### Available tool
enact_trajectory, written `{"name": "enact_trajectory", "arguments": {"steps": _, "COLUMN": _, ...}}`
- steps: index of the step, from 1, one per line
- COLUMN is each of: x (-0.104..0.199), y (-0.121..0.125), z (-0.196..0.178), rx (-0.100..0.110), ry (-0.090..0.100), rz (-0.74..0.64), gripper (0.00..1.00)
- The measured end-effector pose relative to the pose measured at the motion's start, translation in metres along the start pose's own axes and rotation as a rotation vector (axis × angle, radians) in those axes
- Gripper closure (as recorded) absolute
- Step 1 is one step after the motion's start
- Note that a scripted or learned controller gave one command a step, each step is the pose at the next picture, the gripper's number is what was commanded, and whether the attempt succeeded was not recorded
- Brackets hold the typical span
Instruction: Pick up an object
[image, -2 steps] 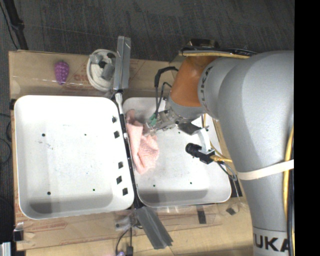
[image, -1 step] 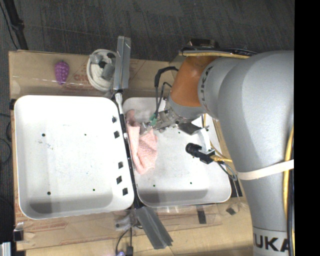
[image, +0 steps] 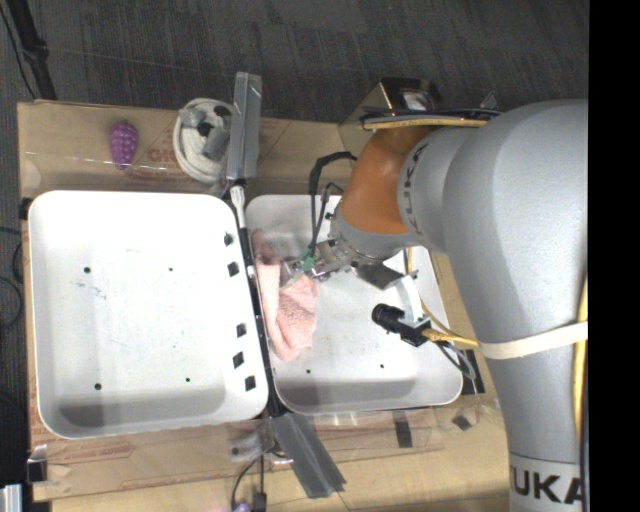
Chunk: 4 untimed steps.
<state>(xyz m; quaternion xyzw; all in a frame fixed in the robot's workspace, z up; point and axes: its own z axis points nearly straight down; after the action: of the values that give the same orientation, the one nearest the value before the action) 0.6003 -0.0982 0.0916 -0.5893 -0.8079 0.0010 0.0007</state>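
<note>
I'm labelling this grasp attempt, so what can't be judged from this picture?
- Gripper: the wrist hides its fingers, so open or shut is unclear.
- Pink cloth: its top end lies under the gripper; any contact is unclear.
- Right bin: the arm covers its far right side.
- Purple object: too small to identify.

floor (image: 150, 45): dark carpet lying at far side | table (image: 300, 140): brown board sitting under bins | light: even, glaring softly off white surfaces

Pink cloth (image: 291, 312), white bins (image: 130, 310), purple toy (image: 123, 143).
</note>
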Motion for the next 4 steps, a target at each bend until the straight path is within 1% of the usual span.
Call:
{"name": "enact_trajectory", "arguments": {"steps": 1, "x": 0.045, "y": 0.007, "z": -0.101, "rx": -0.002, "ry": 0.0, "rz": -0.089, "gripper": 0.0}}
{"name": "enact_trajectory", "arguments": {"steps": 2, "x": -0.016, "y": -0.005, "z": 0.0, "rx": 0.0, "ry": 0.001, "rz": -0.029, "gripper": 0.0}}
{"name": "enact_trajectory", "arguments": {"steps": 3, "x": 0.014, "y": -0.056, "z": 0.0, "rx": -0.001, "ry": 0.001, "rz": -0.078, "gripper": 0.0}}
{"name": "enact_trajectory", "arguments": {"steps": 4, "x": 0.027, "y": -0.08, "z": 0.0, "rx": -0.003, "ry": -0.001, "rz": -0.107, "gripper": 0.0}}
